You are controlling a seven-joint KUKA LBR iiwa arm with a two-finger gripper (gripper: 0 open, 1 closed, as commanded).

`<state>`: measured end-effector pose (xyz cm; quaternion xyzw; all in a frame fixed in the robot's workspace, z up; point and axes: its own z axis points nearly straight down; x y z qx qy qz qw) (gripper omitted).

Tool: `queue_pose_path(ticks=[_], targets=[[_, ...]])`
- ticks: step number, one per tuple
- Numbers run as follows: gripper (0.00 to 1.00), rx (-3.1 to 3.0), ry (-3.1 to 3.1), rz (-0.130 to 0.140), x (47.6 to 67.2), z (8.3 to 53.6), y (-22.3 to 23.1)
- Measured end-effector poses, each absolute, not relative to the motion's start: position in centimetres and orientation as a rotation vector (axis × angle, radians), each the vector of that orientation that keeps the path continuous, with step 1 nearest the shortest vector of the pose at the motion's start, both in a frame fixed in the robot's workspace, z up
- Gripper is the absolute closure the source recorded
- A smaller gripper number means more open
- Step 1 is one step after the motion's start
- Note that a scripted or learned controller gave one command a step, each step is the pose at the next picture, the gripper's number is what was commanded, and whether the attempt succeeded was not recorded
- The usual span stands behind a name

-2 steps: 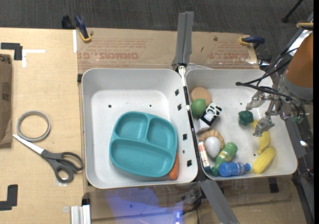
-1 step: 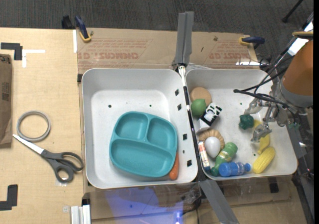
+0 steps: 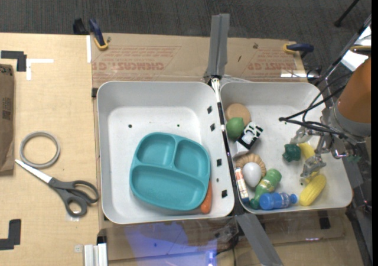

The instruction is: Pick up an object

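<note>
The scene was evenly and brightly lit from above, with soft shadows along the inner walls of the left bin (image 3: 112, 140). A bluish glow (image 3: 171, 244) showed at the bottom edge, perhaps a reflection. Small items in the right bin (image 3: 277, 90) looked slightly soft.

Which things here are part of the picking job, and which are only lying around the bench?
Part of the job:
- gripper, above the right bin
- yellow corn
- dark green toy
- blue bottle
- white egg
- green ball
- teal tray and carrot in the left bin

Lying about:
- scissors
- tape roll
</note>
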<state>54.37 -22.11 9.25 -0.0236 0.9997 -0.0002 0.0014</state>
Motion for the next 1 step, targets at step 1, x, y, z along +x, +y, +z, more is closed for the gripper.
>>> queue_pose_path(ticks=[1], targets=[[0.0,-0.189,3.133,-0.001,54.08,9.23,-22.02]])
